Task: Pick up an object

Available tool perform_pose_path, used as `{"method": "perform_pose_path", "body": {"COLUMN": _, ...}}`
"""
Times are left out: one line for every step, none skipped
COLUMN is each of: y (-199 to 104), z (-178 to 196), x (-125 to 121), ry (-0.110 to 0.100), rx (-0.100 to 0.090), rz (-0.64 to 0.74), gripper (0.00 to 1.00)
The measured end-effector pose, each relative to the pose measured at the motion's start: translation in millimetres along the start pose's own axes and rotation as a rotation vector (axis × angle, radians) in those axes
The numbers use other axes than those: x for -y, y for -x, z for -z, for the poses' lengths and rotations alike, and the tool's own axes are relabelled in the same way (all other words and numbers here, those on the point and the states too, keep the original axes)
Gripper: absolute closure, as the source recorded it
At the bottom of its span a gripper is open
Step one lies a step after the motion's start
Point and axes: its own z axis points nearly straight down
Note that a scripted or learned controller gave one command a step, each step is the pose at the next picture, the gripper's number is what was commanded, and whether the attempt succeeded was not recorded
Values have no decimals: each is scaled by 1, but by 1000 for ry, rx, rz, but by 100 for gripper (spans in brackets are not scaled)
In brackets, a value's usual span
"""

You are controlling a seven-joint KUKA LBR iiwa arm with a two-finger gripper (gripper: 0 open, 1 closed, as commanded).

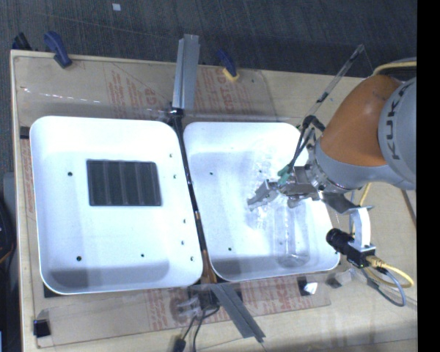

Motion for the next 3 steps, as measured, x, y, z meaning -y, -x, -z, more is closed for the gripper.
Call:
{"method": "perform_pose_path", "body": {"y": 35, "z": -112, "x": -18, "ry": -1, "rx": -1, "rz": 11, "gripper": 0}}
{"method": "perform_pose_path", "body": {"y": -7, "z": -100, "x": -97, "ry": 0, "rx": 1, "rz": -81, "gripper": 0}}
{"method": "perform_pose_path", "body": {"y": -3, "z": -27, "x": -110, "ry": 1, "rx": 0, "rz": -251, "gripper": 0}}
